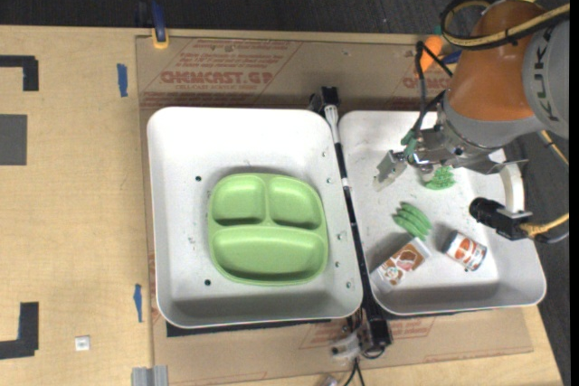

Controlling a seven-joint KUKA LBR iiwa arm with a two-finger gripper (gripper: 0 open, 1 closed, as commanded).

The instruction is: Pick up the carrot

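Robot lab: taped bench (72, 194), white bins (172, 194)

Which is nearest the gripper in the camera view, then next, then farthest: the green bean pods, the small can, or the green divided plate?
From the gripper:
1. Green bean pods, in the right bin, just below the gripper.
2. Small can, right bin, lower right.
3. Green divided plate, in the left bin, across the divider.
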